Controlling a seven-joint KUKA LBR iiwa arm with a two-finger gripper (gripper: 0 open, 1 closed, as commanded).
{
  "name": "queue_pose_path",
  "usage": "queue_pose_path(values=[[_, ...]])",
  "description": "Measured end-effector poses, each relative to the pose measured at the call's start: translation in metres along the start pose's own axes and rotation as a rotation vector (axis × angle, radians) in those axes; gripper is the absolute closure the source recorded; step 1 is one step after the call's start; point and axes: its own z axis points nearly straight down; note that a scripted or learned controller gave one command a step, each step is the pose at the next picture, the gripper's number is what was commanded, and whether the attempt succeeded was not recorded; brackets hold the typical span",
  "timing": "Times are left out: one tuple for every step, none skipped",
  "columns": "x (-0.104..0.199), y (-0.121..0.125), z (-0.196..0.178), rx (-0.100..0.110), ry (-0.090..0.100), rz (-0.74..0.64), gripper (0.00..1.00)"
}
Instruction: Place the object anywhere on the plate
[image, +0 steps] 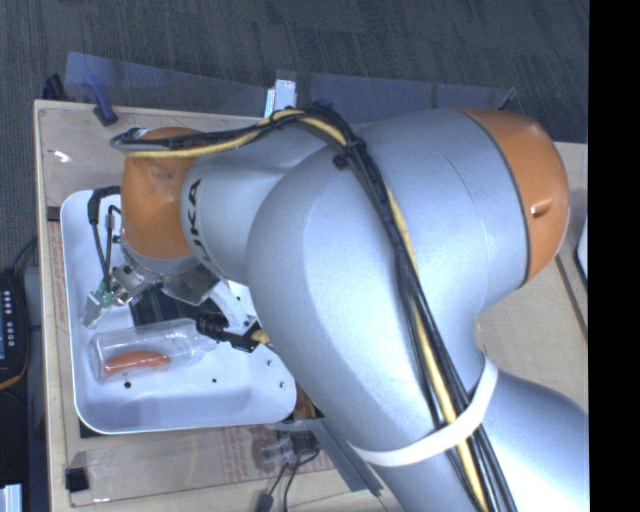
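Note:
An orange-red, sausage-shaped object (135, 361) lies in the left white bin (180, 412), near its front left. A pale translucent shape (165, 345) surrounds it; I cannot tell what that shape is. My gripper (150, 318) hangs just above and behind the object, under the orange wrist band (155, 205). Its dark body blocks the space below it. The big grey arm (400, 300) covers the middle and right of the view.
The bin's left wall (68, 300) and front rim (170, 428) lie close to the gripper. Cables (100, 250) trail down the wrist's left side. A wooden bench edge (45, 200) borders the bin. Papers and a small clip (275, 450) lie at the front.

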Motion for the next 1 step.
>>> queue_pose_path(values=[[0.0166, -0.0833, -0.1384, 0.001, -0.001, 0.579, 0.00]])
